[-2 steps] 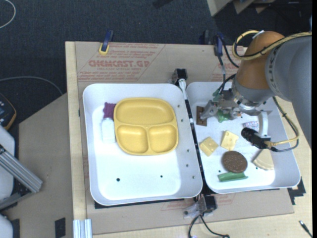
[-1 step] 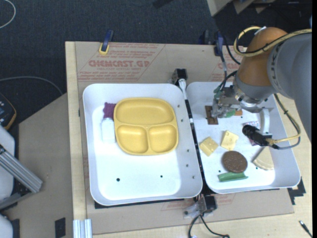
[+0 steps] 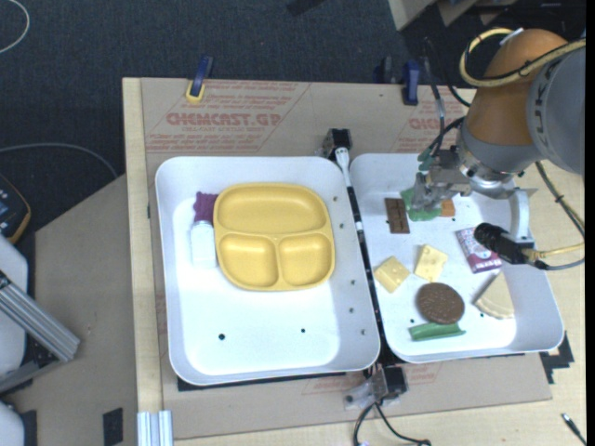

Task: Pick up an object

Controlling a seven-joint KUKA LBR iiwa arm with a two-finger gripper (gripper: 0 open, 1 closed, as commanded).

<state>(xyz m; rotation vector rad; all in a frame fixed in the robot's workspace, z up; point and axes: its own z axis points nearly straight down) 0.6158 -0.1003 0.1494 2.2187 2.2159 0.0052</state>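
My gripper hangs low over the far part of the right bin, just above a small green item with an orange piece beside it. A brown bar lies just to its left. Nearer the front lie two pale yellow cheese pieces, a round brown cookie, a green bean pod, a purple packet and a pale wedge. The arm's body hides part of what lies under the gripper.
The left bin holds a yellow divided plate, with a purple item and a white bottle at its left side. A black rail separates the bins. Cables trail along the right.
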